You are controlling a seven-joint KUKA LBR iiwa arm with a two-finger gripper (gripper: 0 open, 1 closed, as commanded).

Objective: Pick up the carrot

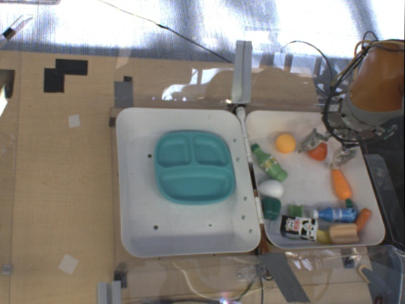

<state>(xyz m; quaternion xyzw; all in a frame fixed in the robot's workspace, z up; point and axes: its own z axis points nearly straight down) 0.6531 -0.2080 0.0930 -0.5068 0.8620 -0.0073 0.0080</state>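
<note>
The carrot (342, 183), orange with a small green tip, lies in the right bin (304, 126) near its right wall, pointing towards the front. My gripper (326, 149) hangs just behind and to the left of it, over the bin's far right part. It is open, its two grey fingers (310, 141) spread apart. A small red item (318, 152) lies beside the left finger, below the gripper. The right finger's tip stands a short way behind the carrot's upper end, and the carrot is not between the fingers.
Also in the right bin: an orange ball (286, 143), a green bottle (268, 162), a white egg (271, 188), a milk carton (299, 227), a blue bottle (335, 214) and a tan block (343, 234). The left bin (136, 182) holds a teal divided plate (194, 166).
</note>
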